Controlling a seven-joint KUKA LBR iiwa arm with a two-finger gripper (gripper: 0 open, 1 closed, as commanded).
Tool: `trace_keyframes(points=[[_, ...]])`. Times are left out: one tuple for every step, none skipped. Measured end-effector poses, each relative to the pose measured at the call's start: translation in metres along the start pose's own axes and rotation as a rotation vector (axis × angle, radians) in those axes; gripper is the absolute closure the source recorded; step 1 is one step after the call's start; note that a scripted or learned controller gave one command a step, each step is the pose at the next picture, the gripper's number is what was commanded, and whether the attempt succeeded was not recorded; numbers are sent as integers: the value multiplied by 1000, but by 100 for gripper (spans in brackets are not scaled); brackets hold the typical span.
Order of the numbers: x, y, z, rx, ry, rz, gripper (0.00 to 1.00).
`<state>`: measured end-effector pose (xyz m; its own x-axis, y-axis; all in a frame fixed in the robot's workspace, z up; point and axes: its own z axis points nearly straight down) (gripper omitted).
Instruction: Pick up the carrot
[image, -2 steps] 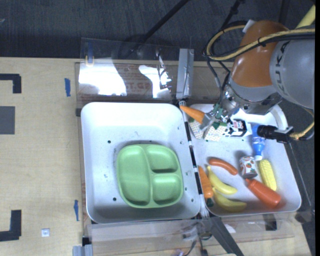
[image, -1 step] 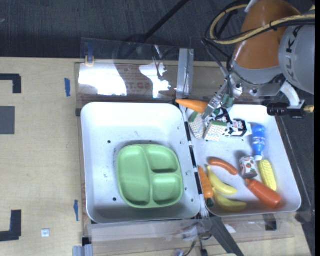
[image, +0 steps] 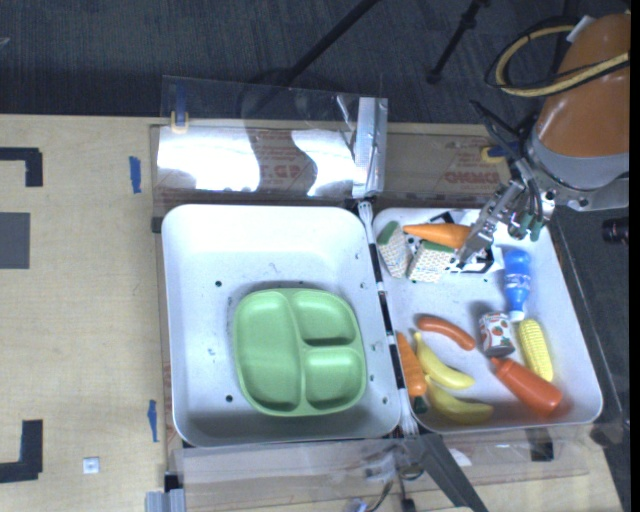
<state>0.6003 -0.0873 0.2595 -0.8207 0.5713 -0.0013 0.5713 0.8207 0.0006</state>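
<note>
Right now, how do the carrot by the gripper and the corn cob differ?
The carrot is orange with a green end; the corn cob is yellow. The carrot lies crosswise at the far end of the right bin, just beside the gripper; the corn lies lengthwise by the right wall, nearer the camera. Both are toy vegetables in one bin.

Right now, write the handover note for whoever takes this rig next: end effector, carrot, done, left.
End effector: low over the back of the right bin, tips beside the carrot; nothing seen between them.
Carrot: lies at the back of the right bin, next to a checkered packet.
Left bin: holds a green divided plate.
Done: approach to the carrot.
Left: grasp and lift it.
</note>
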Motion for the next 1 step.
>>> trace_keyframes(points=[[54, 82, 75, 0, 1, 197, 100]])
